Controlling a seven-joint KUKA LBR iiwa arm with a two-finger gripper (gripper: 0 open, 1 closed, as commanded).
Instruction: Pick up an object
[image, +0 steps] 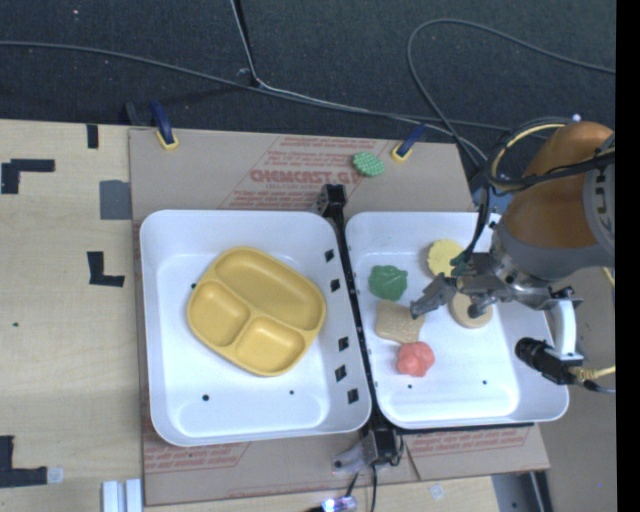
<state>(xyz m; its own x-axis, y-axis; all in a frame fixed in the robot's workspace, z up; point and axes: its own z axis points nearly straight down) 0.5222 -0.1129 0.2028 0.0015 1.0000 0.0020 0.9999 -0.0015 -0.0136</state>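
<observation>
**Figure: Gripper lowered over the right bin during the approach to a grasp**

We see 2 shallow white bins side by side on a cardboard-covered bench. The left bin (160, 330) holds 1 yellow divided tray (256, 310), lying flat. The right bin (500, 400) holds the candidate objects: a green block (388, 282) near the dividing wall, a tan slab (397, 323) just below it, a red lump (415, 358) nearer the front edge, a yellow round piece (442, 256) toward the back, and a pale ring-shaped piece (472, 313) under the wrist. A small green dotted piece (368, 164) lies on the cardboard, outside both bins.

The arm (560, 200) reaches in from the right, and the gripper (447, 290) hangs low among the objects. 1 dark finger (432, 298) slants toward the tan slab, close to its right edge. We cannot tell whether the fingers are spread or closed, and we see no object between them.

We judge the step in hand to be the approach: nothing is yet lifted. The next move calls for centring the fingers on 1 object, probably the tan slab or the pale ring-shaped piece, closing firmly, then rising straight up without nudging its close neighbours.
</observation>
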